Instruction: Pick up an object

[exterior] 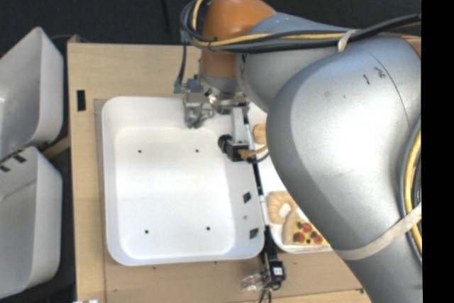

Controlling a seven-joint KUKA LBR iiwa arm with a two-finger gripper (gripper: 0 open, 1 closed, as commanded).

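My gripper [196,116] hangs over the far edge of the left white bin [113,174], near its back wall and right of the middle. Nothing shows between it and the bin floor. In the right bin [278,243], mostly hidden under the grey arm, lies a tan food-like piece [282,208] beside a pale one with red dots [303,232]. Another tan object [259,133] peeks out by the divider, just right of the gripper.
The big grey arm [340,152] covers most of the right bin. Two white rounded containers [28,152] stand off the bench at the left. A small metal clip [261,280] sits on the wooden bench front edge.
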